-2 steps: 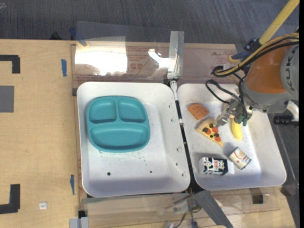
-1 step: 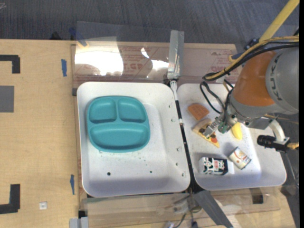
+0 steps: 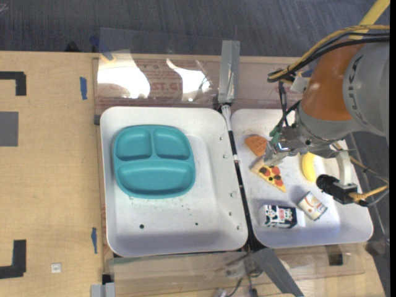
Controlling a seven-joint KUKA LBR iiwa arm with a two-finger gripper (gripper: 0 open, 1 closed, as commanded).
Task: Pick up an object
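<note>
So the gripper [image 3: 279, 146] is hanging low over the right bin [image 3: 356, 231], right above the pizza slice [image 3: 270, 174] and just beside the orange piece [image 3: 255, 143], looks like it's lining up for a grab. Can't tell how its fingers are set from up here. The pizza slice sits close to the bin's left wall, with the banana [image 3: 307, 166] on its other side, so room's tight.
</note>
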